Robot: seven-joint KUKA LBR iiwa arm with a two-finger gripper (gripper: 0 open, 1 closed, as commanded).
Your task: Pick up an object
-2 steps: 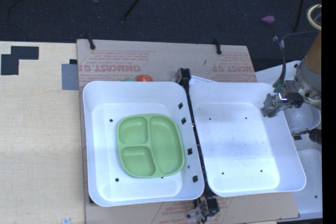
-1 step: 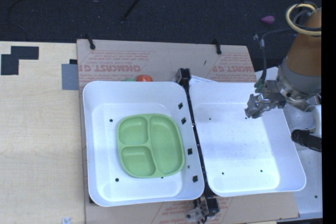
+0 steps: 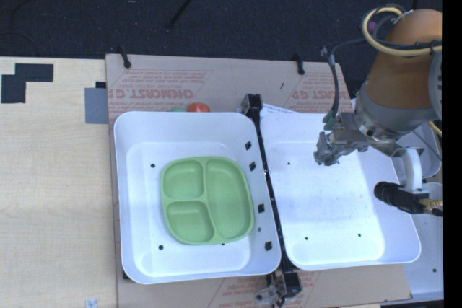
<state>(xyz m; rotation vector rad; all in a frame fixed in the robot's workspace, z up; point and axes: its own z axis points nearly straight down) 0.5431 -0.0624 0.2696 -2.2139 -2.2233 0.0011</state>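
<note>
Light wood bench point(image 3: 50, 184); brown cardboard sheet point(image 3: 216, 86) on it. On the cardboard, two white bins touching side by side: left bin point(image 3: 137, 148) toward the bench's middle, right bin point(image 3: 375, 245) at its right edge.

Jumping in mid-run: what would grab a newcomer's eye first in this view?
First, the green divided plate lying flat in the middle of the left bin. Next, the arm's orange band at upper right, with the gripper hanging over the upper part of the right bin. A small red-orange object sits on the cardboard just behind the left bin's far rim.
</note>
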